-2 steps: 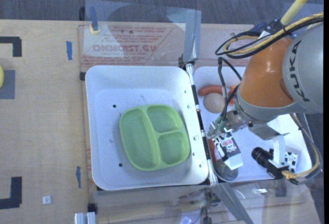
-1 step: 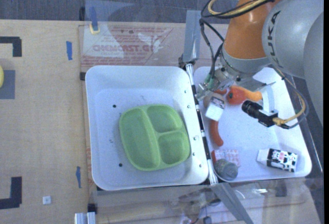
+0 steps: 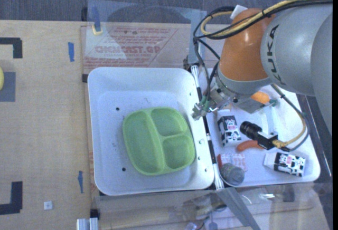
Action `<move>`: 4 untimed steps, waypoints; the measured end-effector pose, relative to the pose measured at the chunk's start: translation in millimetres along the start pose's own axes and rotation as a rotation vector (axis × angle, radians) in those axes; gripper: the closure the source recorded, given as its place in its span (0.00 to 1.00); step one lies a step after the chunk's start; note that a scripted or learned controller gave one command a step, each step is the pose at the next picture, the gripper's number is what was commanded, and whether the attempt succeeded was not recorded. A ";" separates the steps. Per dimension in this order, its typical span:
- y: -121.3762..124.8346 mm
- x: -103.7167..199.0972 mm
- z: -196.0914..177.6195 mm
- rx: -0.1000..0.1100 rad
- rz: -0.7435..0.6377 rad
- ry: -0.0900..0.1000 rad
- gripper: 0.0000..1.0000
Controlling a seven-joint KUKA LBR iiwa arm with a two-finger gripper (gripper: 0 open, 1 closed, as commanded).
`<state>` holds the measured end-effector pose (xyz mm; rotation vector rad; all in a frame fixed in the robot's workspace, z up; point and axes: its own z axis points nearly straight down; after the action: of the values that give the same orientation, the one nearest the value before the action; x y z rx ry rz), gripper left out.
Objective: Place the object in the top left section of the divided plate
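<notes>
Right now you are at the pick stage, as I judge it: the candidate objects all lie to the right of the pale green three-section plastic plate (image 3: 145, 144), past the wall that parts its shallow white bin (image 3: 105, 118) from the neighbouring one.

Nearest you, right of the plate's near edge, sit a grey rounded lump (image 3: 232, 173) and, touching it on the far side, a small red-and-white patterned packet (image 3: 232, 160). Further right lies a black-and-white cow-print carton (image 3: 285, 162). A second, upright cow-print carton (image 3: 228, 130) stands level with the plate's middle, beside an orange curved piece (image 3: 247, 145).

Just right of the plate's far corner, the gripper (image 3: 202, 107) hangs over the dividing wall. You cannot tell whether it is open or closed, and nothing shows in it.

Next it must settle on one object and grasp it, then carry it left to the plate's top left section.

On the grey arm (image 3: 296, 49) you can read "KUKA" in part. Beyond the plate, the red print on a clear sheet (image 3: 132, 47) is too blurred to read.
</notes>
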<state>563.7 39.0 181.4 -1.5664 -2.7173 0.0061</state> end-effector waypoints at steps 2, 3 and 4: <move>1.6 0.3 -14.2 0.006 -0.006 0.000 1.00; 86.9 -55.5 -1.2 -0.004 0.041 -0.003 1.00; 8.5 -31.7 0.0 0.002 0.302 0.001 1.00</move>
<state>587.0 15.9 181.3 -1.9566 -2.4502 0.0091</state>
